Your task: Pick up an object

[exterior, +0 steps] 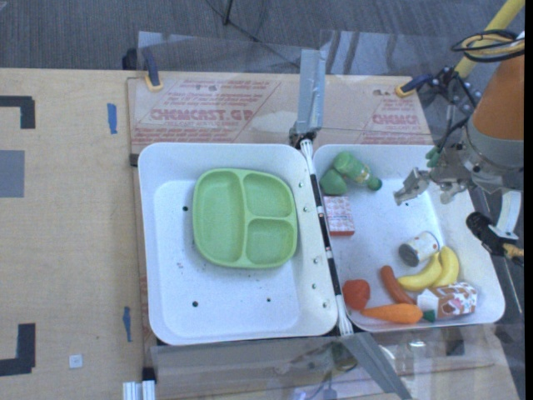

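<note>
Left bin (pixel 166 248): green divided plate (pixel 245 217), centre-left.
Right bin (pixel 379 223): banana (pixel 435 272), carrot (pixel 393 312), small can (pixel 419 247) lower right.
Gripper (pixel 423 182): upper right, fingers apart, holding nothing.
Risk: crowded items; fingers may glance off the can.

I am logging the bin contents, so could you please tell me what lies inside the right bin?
The right bin holds a green bottle, red carton, small can, banana, sausage, tomato, carrot and printed box. Anything beneath the banana or the box is covered.
</note>
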Tool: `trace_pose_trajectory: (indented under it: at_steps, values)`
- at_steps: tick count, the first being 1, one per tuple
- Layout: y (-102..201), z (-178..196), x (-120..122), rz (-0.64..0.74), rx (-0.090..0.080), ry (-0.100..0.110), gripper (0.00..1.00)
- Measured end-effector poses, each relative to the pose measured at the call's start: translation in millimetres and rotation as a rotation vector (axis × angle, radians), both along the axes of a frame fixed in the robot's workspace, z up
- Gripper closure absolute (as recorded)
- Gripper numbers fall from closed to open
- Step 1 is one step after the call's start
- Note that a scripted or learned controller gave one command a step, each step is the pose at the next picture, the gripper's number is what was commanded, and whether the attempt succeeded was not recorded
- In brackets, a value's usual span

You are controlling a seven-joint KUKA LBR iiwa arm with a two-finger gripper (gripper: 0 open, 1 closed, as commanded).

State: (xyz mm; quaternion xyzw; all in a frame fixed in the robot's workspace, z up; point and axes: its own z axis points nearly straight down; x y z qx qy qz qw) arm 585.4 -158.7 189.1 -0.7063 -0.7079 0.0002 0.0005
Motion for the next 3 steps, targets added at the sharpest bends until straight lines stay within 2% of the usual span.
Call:
trace_pose_trajectory:
  at_steps: [1, 2, 3]
  values:
    - [-6, -100, -42, 0.154, -0.002, -0.009, 0.00]
    - [-12, -100, -52, 0.383, -0.006, -0.011, 0.00]
    - [-14, -88, -50, 0.378, -0.008, -0.020, 1.00]
